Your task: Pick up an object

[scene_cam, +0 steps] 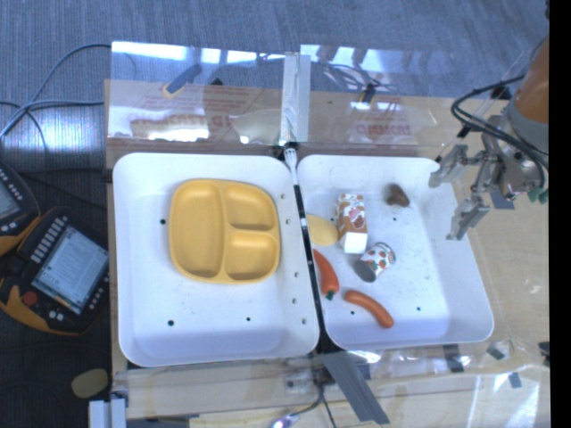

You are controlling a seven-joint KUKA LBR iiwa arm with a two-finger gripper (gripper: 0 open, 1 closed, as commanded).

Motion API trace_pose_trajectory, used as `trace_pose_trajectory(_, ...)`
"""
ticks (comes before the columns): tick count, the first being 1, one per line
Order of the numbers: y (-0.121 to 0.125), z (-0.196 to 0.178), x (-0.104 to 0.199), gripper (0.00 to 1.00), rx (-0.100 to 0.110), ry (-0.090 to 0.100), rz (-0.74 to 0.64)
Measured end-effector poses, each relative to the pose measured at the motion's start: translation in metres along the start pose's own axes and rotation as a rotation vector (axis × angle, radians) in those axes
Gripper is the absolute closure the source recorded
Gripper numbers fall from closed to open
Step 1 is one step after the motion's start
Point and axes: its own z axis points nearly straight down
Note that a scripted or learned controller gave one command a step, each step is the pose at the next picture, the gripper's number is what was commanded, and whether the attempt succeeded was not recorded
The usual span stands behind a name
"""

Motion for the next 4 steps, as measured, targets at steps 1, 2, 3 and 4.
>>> trace_pose_trajectory(1, 0.002, 0.134, 0.083, 0.0, -0.001, 0.003, -0.038)
trace_pose_trajectory(2, 0.062, 0.184, 0.074, 0.0, -0.001, -0.005, 0.376)
trace_pose_trajectory(3, 0.062, 0.173, 0.072, 1.0, 0.002, -0.011, 0.375)
trace_pose_trajectory(4, 0.103, 0.09, 0.092, 1.0, 0.0, 0.003, 0.63)
